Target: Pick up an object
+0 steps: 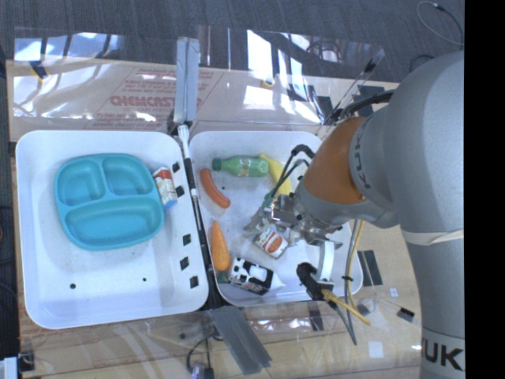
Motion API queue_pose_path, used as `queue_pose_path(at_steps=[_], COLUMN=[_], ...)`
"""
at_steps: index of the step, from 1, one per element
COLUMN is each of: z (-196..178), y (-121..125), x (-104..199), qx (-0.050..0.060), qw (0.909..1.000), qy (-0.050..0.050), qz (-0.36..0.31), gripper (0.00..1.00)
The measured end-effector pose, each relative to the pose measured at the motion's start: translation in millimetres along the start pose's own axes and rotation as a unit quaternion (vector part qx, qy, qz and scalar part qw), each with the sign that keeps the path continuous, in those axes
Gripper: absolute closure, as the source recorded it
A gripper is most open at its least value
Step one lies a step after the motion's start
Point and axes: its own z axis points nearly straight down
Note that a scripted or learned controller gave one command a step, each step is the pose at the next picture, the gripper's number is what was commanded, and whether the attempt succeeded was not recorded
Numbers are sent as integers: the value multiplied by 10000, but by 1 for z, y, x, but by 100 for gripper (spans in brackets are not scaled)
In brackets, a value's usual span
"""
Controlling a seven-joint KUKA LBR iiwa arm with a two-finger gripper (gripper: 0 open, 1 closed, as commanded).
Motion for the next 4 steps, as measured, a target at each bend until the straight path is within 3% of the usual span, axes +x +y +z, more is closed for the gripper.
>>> queue_pose_path(at_steps=[1, 2, 3, 4], z=[-7, 0, 0, -1], y=[1, -15, -15, 54], x=[-1, 51, 50, 61], qx=[12, 4, -2, -5], qw=[10000, 9998, 9998, 9993], qy=[-2, -2, -7, -4], qz=[-11, -185, -177, -376], gripper=[100, 100, 0, 0])
